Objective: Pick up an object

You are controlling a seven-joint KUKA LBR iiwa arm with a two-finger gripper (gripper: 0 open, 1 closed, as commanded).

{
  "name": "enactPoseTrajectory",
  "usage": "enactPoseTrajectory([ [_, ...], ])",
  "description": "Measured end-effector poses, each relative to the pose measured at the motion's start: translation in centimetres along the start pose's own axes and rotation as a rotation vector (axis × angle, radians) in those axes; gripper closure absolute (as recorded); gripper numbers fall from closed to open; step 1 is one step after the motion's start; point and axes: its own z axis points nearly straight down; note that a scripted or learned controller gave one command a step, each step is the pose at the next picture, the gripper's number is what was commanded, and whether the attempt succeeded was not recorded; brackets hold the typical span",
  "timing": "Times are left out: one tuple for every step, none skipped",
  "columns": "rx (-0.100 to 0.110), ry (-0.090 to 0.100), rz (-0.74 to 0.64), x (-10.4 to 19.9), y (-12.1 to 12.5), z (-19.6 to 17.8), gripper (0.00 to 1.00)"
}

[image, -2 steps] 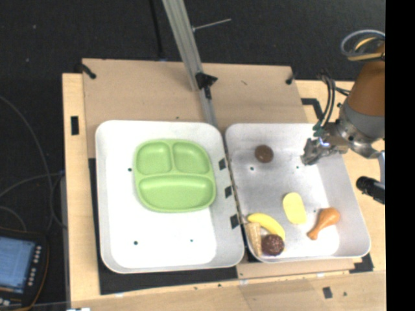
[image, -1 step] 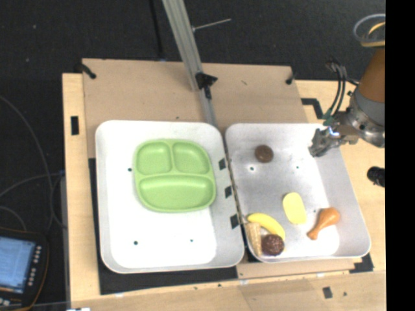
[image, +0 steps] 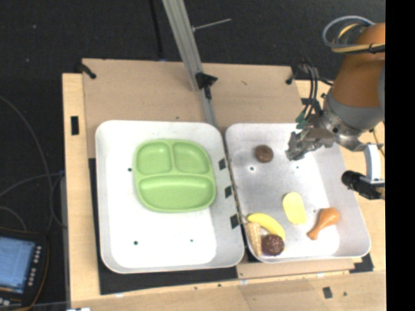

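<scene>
The right bin (image: pixel 337 238) holds a brown round piece (image: pixel 263 153) near its far left, a pale yellow oval piece (image: pixel 294 207) in the middle, an orange drumstick (image: pixel 323 222) to the right, a yellow banana (image: pixel 266 224) at the near left and a dark red-brown ball (image: pixel 273 244) beside it. My gripper (image: pixel 295 149) hangs over the far part of this bin, right of the brown round piece, pointing down and left. Nothing shows between its tips.
The left bin (image: pixel 117 238) holds a green divided plate (image: pixel 174 175). A metal pole (image: pixel 187 44) slants over the bench behind the bins. The arm's body (image: pixel 355 89) covers the right bin's far right corner. Black clips (image: pixel 227 191) sit between the bins.
</scene>
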Motion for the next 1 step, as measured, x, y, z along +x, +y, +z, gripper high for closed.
enactPoseTrajectory([
  [0.002, 0.0, 0.001, 4.9, -0.79, 1.22, 1.0],
])
